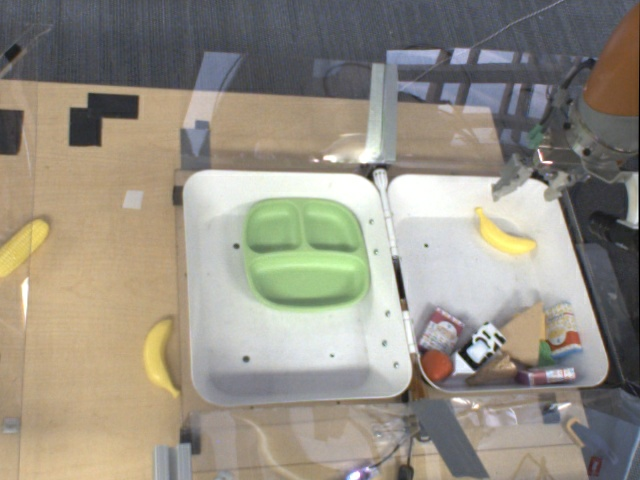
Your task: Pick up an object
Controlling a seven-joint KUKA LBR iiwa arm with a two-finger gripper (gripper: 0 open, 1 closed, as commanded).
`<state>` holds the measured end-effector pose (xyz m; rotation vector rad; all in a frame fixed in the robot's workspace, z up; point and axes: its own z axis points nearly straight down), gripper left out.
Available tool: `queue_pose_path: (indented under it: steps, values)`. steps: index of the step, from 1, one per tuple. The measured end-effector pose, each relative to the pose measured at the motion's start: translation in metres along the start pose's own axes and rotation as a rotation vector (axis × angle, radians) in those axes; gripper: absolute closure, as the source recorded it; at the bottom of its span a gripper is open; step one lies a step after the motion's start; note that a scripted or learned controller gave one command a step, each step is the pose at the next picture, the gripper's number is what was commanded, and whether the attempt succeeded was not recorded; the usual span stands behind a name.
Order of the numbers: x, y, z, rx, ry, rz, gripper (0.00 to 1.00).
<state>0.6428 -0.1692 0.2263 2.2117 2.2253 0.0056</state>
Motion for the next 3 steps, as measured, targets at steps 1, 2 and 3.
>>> queue_pose_path:
  steps: [1, 2, 3]
  values:
    - [-0.006, -0.017, 0.138, -0.005, -0.002, 0.015, 0.0]
    - [-0.005, -0.014, 0.124, -0.014, -0.001, 0.014, 1.0]
    - [0.058, -0.005, 0.03, -0.003, 0.001, 0.012, 1.0]
